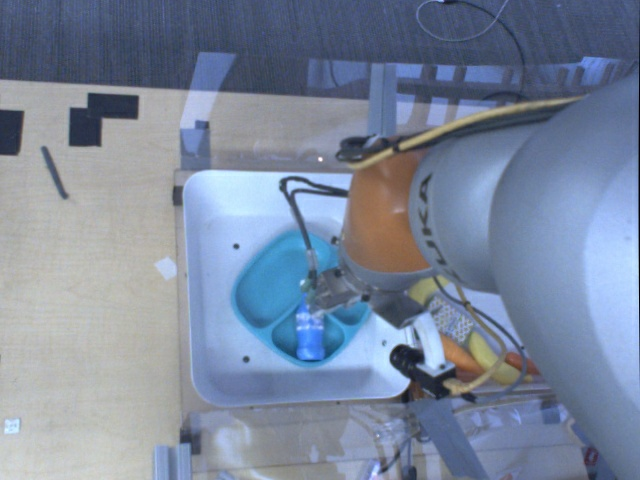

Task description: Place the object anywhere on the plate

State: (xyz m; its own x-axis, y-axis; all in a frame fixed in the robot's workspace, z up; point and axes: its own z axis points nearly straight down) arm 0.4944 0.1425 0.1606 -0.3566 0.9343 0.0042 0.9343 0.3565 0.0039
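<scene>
A blue plate (pixel 268 286) with divided compartments lies in the left white bin (pixel 212 268). A small blue bottle-like object (pixel 311 338) with a pale top rests in the plate's near compartment. My gripper (pixel 317 300) hangs directly over the object's upper end, touching or nearly touching it. The arm's orange band (pixel 385 223) and grey body cover the plate's right side and most of the right bin.
Under the arm at the right lie a yellow banana-like thing (pixel 492 356), an orange carrot-like thing (pixel 465 353) and a speckled pale piece (pixel 454 319). The wooden bench at the left bears black patches (pixel 98 118) and a thin grey stick (pixel 54 172).
</scene>
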